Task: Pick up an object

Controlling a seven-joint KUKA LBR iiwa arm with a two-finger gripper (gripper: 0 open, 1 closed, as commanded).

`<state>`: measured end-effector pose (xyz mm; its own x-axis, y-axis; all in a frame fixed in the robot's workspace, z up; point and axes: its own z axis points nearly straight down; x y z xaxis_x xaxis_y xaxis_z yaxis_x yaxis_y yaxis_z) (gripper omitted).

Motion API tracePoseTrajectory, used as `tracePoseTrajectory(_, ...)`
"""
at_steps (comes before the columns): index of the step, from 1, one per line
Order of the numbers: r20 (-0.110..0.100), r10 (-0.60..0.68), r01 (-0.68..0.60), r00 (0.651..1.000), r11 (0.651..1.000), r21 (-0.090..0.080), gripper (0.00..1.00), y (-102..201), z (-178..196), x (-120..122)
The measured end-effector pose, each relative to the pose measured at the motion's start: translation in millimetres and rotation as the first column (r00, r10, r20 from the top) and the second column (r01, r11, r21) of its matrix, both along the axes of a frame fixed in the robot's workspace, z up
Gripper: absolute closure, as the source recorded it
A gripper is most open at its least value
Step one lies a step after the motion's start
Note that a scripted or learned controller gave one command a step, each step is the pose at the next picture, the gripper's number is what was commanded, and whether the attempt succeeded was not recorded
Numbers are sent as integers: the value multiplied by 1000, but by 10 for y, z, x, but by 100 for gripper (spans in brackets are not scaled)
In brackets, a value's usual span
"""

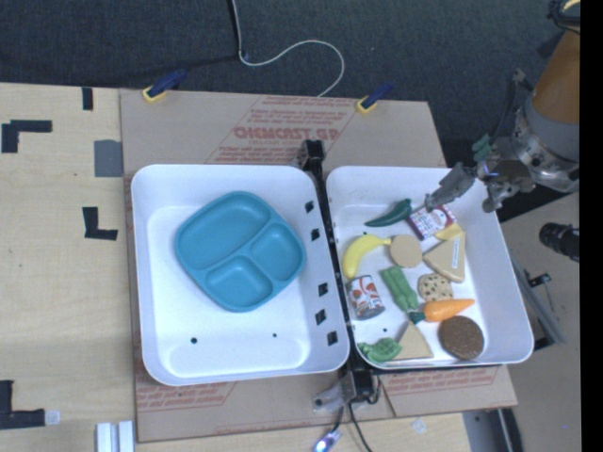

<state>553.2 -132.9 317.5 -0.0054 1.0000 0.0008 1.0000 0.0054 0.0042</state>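
Left bin [151, 252] and bench [57, 281] in view!
A blue divided plate [239, 250] sits in the left bin (three compartments), cardboard [283, 130] clipped beneath, and a white cable [283, 55] loops across the dark carpet.

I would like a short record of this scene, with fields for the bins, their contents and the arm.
left bin: holds a blue divided plate
right bin: holds toy food
items in right bin: yellow banana, orange carrot, brown round patty, dark green pepper, chocolate chip cookie, small can
gripper: over the right bin's far right corner, above the food
item held: none visible
surface under bins: cardboard sheet
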Motion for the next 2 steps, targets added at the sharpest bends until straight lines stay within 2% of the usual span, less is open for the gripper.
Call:
tracePoseTrajectory(1, -8, 0, 0, 1000, 1000, 2, 0, 534, 47, -513)
tracePoseTrajectory(2, -7, -2, 2, 1000, 1000, 0, 100, 509, 139, -491)
